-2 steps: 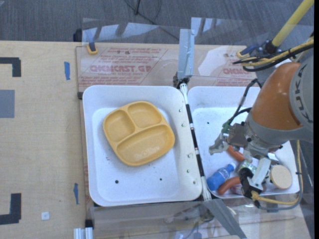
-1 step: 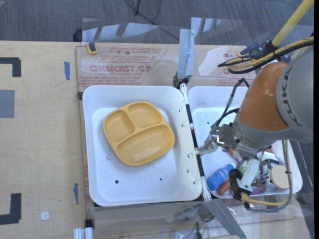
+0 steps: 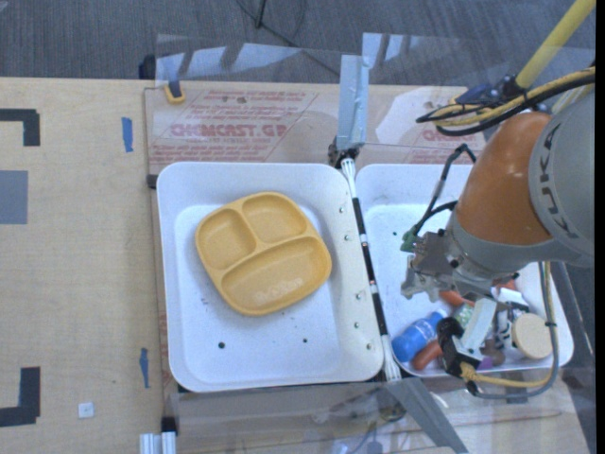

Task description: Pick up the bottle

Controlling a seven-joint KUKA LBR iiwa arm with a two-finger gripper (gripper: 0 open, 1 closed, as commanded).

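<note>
Left bin (image 3: 184, 282) held one thing: a yellow three-compartment plate (image 3: 263, 252), flat, nearer the bin's far-left corner than its near edge. Nothing touched it.

Right bin (image 3: 389, 195): all clutter sat along the near edge, the far half was bare white. The bottle (image 3: 414, 339) was in the near-left corner, close to the wall shared with the left bin. It was blue, short and rounded, lying on its side, partly covered by the arm.

An orange-red piece (image 3: 428, 355) lay against its near-right side, touching it. A second orange-red bit (image 3: 453, 298) was just beyond, under the wrist.

The gripper (image 3: 435, 282) hung over the bin's near half, just beyond the bottle on the far side — whether it was parted or closed I couldn't tell. Nothing was visibly held.

A tan round disc (image 3: 532, 337) sat towards the near-right corner, apart from the bottle.
</note>
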